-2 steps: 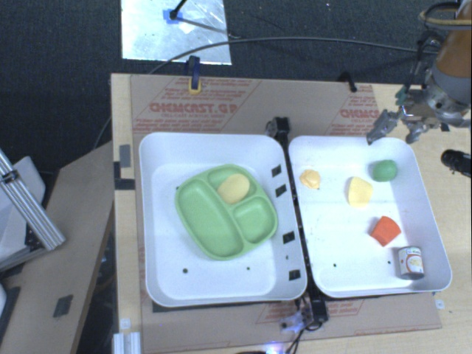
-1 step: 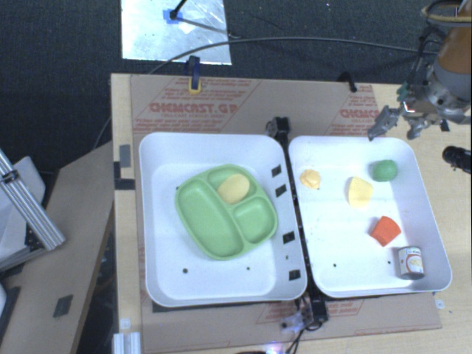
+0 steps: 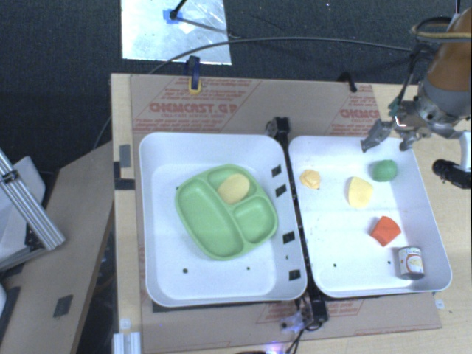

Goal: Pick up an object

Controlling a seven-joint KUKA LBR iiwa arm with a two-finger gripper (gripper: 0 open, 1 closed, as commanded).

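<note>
White plastic forms both shallow bins, set side by side on a brown board. The left bin (image 3: 158,198) holds a pale green divided plate (image 3: 214,223), and in that plate's compartment at about one o'clock sits a yellow, rounded piece of food (image 3: 234,188); the plate's other two sections show bare green. The right bin (image 3: 435,268) carries five loose things: a small yellow-orange lump (image 3: 310,178) at about ten o'clock of the bin, a pale yellow block (image 3: 360,192) near the middle, a green ball (image 3: 384,170) at about one o'clock, an orange-red piece (image 3: 385,230) at roughly four o'clock, and a small tin can (image 3: 410,262) in the five o'clock corner, just beside the rim. None of them touch one another. The gripper (image 3: 389,140) hangs over the bin's far edge at about one o'clock, its two fingers spread wide apart with nothing between them, and the green ball lies just below and between the fingertips as seen from above.
</note>
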